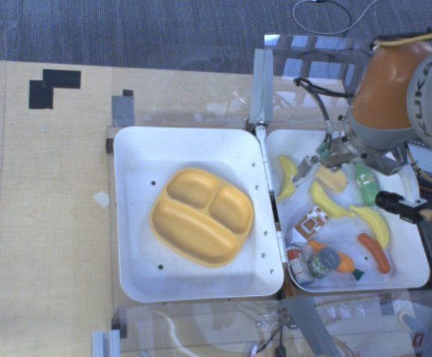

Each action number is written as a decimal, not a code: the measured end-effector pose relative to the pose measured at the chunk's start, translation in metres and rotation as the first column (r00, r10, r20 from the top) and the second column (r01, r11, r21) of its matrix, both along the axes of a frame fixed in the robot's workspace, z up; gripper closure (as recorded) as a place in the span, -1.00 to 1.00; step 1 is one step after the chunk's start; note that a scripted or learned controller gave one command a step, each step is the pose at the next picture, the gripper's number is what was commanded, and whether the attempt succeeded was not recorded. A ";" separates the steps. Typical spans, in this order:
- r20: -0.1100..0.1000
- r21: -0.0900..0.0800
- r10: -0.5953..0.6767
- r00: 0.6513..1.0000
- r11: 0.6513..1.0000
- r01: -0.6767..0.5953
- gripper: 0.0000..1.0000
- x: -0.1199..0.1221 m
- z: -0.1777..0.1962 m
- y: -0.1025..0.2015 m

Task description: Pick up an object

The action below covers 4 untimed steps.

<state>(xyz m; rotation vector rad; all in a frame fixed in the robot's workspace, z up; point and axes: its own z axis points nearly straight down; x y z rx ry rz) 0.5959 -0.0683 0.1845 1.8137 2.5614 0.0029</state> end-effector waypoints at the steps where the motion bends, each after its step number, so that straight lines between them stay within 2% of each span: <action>1: 0.008 -0.004 0.300 0.954 0.954 -0.300 -1.00 -0.029 -0.095 -0.050; 2: 0.015 -0.004 0.301 0.954 0.954 -0.301 1.00 -0.026 -0.083 -0.048; 3: 0.003 -0.002 0.345 0.938 0.938 -0.345 1.00 -0.025 -0.089 -0.054; 4: 0.004 -0.003 0.288 0.957 0.957 -0.288 1.00 -0.035 0.033 -0.007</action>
